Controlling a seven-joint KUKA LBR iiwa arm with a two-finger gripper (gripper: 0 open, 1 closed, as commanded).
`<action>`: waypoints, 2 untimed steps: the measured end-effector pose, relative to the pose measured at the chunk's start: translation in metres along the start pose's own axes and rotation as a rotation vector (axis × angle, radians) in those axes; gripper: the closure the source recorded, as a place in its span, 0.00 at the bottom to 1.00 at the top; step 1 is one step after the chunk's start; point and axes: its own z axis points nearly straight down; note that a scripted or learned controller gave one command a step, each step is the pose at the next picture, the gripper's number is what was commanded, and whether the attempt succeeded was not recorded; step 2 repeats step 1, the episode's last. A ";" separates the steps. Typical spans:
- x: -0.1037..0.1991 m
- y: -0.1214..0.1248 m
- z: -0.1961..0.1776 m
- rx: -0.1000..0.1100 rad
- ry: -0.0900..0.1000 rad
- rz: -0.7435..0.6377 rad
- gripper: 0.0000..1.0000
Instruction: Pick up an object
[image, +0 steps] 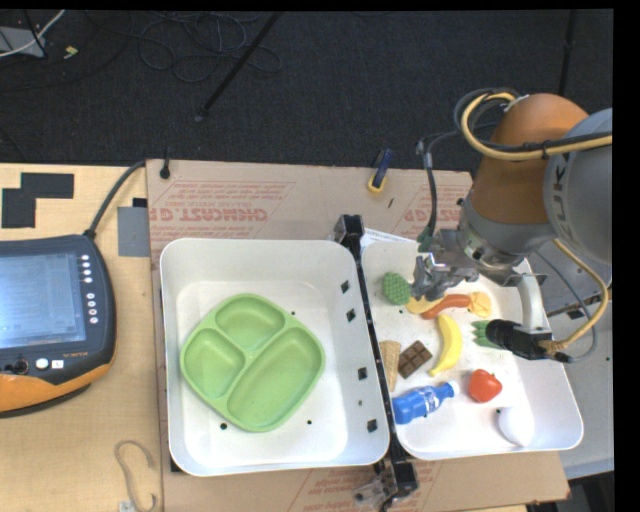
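My gripper (428, 283) hangs low over the far part of the right bin (560, 420). It is just right of a green knobbly ball (396, 289) and just above a red-orange chili (447, 304). Nothing can be seen held in it. In front of it lie a yellow banana (450, 343), a brown chocolate piece (414, 358), a tan wafer cone (389, 354), a blue bottle (421, 402), a red tomato (484, 385) and a white object (513, 428). A yellow piece (481, 301) sits beside the chili.
The left bin (190, 270) holds a green divided plate (252, 361). A black divider (365, 330) separates the bins. A tablet-like pendant (50, 300) lies at the left on the bench. A small green item (484, 331) lies near the banana.
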 end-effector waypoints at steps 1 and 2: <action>0.003 -0.013 0.008 0.001 0.001 0.004 1.00; 0.003 -0.013 0.008 0.001 0.001 0.004 1.00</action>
